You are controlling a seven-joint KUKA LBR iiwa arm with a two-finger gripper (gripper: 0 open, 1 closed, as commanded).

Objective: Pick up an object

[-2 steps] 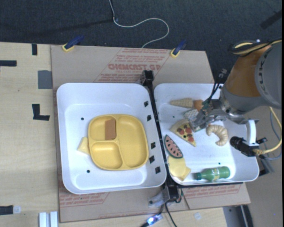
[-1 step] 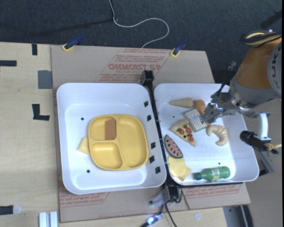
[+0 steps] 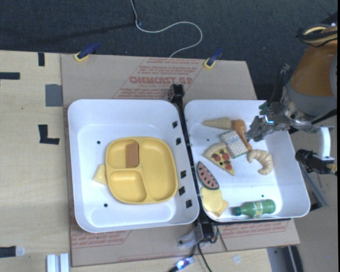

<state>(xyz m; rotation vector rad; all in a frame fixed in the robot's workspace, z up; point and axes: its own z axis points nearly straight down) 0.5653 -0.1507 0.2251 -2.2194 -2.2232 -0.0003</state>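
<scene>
The right bin (image 3: 292, 177) holds several toy foods: an ice cream cone (image 3: 217, 123), an orange carrot-like piece (image 3: 241, 131), a grey waffle square (image 3: 234, 143), a pizza slice (image 3: 221, 158), a croissant (image 3: 261, 159), a watermelon slice (image 3: 207, 175), a yellow wedge (image 3: 214, 200) and a green bottle (image 3: 254, 208). My gripper (image 3: 257, 129) hangs over the bin's upper right part, just right of the carrot piece and above the croissant. Nothing shows between its fingers.
The left bin (image 3: 85, 152) holds a yellow divided plate (image 3: 140, 170) with a brown sausage piece (image 3: 132, 153) in one compartment and a pale yellow wedge (image 3: 99, 174) at its left. Black clips (image 3: 177, 92) join the bins. A cable (image 3: 170, 30) lies behind.
</scene>
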